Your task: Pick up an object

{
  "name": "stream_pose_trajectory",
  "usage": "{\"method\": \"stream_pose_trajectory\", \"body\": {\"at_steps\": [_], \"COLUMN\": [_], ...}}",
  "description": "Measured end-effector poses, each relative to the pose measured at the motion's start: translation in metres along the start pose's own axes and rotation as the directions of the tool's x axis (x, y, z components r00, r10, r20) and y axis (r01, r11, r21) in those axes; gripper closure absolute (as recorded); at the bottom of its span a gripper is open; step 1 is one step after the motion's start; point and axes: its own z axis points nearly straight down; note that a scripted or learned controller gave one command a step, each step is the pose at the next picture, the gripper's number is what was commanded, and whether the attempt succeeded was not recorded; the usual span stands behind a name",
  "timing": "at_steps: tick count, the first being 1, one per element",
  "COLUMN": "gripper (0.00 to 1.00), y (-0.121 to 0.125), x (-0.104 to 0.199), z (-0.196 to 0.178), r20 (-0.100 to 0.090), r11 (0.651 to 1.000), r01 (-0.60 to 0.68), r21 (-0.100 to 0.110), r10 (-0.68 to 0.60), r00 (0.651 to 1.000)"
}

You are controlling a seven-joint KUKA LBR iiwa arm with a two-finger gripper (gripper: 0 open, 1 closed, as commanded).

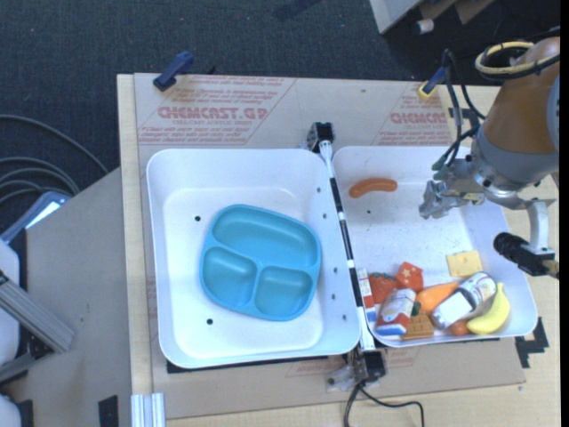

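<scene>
Plastic toys: the likely picks all sit in the right bin (498, 323), small play-food pieces that look light and stiff.
Sausage: the orange sausage (372, 187) lies alone near the bin's far wall, well apart from the rest; I would judge it the easiest target, taken across its narrow middle, though its round, smooth skin could roll or slip.
Heap: at the near corner a banana (494, 314), a carrot (436, 297), a small bottle (462, 301), and red and orange bits lie touching one another; a grab there could nudge neighbours.
Cheese: a pale yellow cheese square (464, 262) lies flat beside the heap, probably too thin to pinch easily.
Left bin: the left bin (169, 203) carries a blue divided plate (260, 262), its three compartments bare.
Hand: the hand (436, 201) hangs over the right bin, right of the sausage, with nothing visibly gripped; whether it is spread or clenched, I cannot tell.
Bench: the bench (222, 105) under both bins is cardboard-covered.
</scene>
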Motion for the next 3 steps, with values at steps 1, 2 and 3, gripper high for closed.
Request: {"method": "stream_pose_trajectory", "body": {"at_steps": [1, 2, 3], "gripper": [0.0, 0.0, 0.0], "y": [-0.001, 0.009, 0.014], "x": [0.0, 0.019, -0.027], "z": [0.001, 0.107, 0.107], "r20": [0.0, -0.001, 0.001], "r11": [1.0, 1.0, 1.0], "r01": [0.0, 0.0, -0.001], "r21": [0.002, 0.003, 0.001], "r10": [0.0, 0.0, 0.001], "r00": [1.0, 1.0, 1.0]}}
